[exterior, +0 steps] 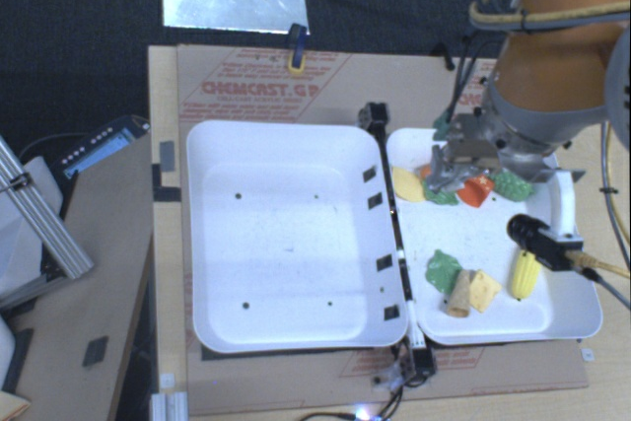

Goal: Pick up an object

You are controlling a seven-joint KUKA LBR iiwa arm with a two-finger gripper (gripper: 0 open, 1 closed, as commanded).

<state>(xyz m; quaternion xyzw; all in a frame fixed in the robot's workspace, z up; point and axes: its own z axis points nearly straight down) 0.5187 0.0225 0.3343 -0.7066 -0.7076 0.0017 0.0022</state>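
- Right bin (pixel 577 315), by the bench's right edge: yellow piece (pixel 406 184), orange piece (pixel 476 192), corn cob (pixel 525 274), green leaf (pixel 443 266).
- Tool (pixel 446 180) down beside the orange piece; its grip cannot be told.

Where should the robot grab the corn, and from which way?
Grip the corn across its middle, coming straight down from above. It lies flat in the right bin, long and narrow, so squeezing its two long sides should hold best. Bare floor shows along both long sides, though a yellow chunk sits close on one.
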